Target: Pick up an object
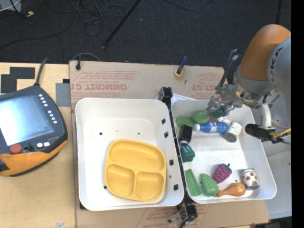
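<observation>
Cardboard sheeting covers the desk (42, 198) under two white bins. A yellow divided tray (135, 169) lies in the left bin (90, 127). The pincer (219, 106) is positioned low over the right bin's (259, 156) far end, just above a green object (192, 118) and blue bottle (213, 127); its grip state cannot be told. Purple grapes (222, 173) lie nearer.

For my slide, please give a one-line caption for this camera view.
Grey arm's claw hovers over the toy-filled right white bin; the left white bin holds a yellow divided plastic tray.
</observation>
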